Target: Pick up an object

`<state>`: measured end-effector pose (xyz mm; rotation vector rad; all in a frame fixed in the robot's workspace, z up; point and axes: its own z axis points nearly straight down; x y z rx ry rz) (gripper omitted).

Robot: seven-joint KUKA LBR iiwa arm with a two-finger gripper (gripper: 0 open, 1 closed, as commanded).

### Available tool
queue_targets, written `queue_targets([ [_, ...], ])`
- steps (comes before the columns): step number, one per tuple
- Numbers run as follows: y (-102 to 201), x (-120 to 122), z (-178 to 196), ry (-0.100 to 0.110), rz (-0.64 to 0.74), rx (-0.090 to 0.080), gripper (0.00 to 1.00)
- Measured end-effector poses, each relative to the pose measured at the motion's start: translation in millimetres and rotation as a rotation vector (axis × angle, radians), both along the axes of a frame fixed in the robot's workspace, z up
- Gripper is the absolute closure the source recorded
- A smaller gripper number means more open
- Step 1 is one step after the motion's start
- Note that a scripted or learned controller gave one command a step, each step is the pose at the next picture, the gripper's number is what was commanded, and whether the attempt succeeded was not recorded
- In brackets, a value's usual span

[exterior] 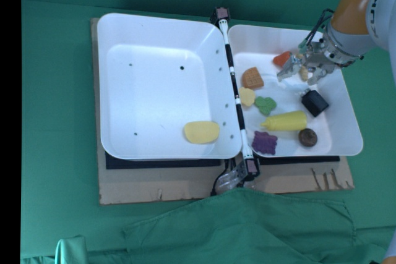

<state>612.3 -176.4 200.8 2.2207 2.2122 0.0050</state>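
A: So, picked anything yet?
B: Nope. Gripper [301, 73] hangs low in the right bin [346, 133], fingers apart around a small beige piece [303, 73], not clearly clamped. Closing and lifting remain.

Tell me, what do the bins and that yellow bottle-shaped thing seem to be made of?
The bins look like thin moulded plastic, glossy white with rounded rims. The yellow bottle seems plastic or rubber, smooth and evenly coloured, probably a toy; the view leaves that open.
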Motion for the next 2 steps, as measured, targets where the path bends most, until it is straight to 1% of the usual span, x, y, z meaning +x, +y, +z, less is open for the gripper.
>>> queue_targets([
  [1,1,56,-13,0.017,-0.001,0.009,0.00],
  [2,-2,59,0,0.004,-0.003,-0.003,1.00],
])
